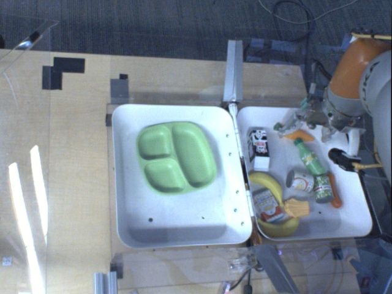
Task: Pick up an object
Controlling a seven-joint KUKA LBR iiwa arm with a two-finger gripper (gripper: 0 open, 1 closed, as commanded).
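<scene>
**End effector poised at the far edge of the right bin, green bottle just below it**

The arm [361, 72] reaches in from three o'clock, and its end effector [315, 122] hangs over the upper part of the right bin [361, 225]. Whether it is released or clenched cannot be told from this view, and nothing is seen between its tips.

The nearest candidate is a green bottle [309, 157], lying just toward six o'clock of the end effector. Its long axis runs from about eleven o'clock to five o'clock, with an orange piece [305, 136] at its upper end. Farther toward six o'clock lie a small can [299, 181], a banana [275, 204] and a snack packet [269, 206]; a small carton [260, 147] sits toward nine o'clock. The left bin [131, 225] on the desk [61, 182] holds a green divided tray [176, 157], well apart from the arm.

A short descent toward six o'clock, closing across the bottle's narrow width, looks the likeliest pick.
</scene>
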